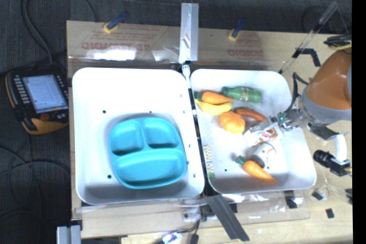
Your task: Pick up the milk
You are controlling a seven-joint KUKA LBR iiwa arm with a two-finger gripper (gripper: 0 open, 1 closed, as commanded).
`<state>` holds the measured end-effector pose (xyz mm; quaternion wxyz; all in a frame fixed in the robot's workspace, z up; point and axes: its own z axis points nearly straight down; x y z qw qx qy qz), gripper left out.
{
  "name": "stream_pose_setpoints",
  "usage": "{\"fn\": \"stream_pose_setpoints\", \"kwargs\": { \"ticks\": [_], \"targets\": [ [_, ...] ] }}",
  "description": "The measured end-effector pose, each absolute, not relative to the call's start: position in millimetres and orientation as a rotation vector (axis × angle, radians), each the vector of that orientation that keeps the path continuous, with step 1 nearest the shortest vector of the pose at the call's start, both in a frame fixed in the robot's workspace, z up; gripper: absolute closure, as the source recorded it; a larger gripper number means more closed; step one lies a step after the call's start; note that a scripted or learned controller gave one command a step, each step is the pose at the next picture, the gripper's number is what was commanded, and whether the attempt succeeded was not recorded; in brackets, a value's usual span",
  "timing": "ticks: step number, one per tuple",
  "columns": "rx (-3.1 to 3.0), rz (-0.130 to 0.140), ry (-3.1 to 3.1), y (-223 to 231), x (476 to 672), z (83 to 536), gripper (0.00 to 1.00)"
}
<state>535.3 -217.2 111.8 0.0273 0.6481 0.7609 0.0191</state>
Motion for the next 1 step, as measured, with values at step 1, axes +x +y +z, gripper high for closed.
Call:
{"fn": "stream_pose_setpoints", "kwargs": {
  "ticks": [1],
  "targets": [
    [2.076, -0.004, 2.356, -214.4, 597.2, 200.8, 0.00]
  ]
}}
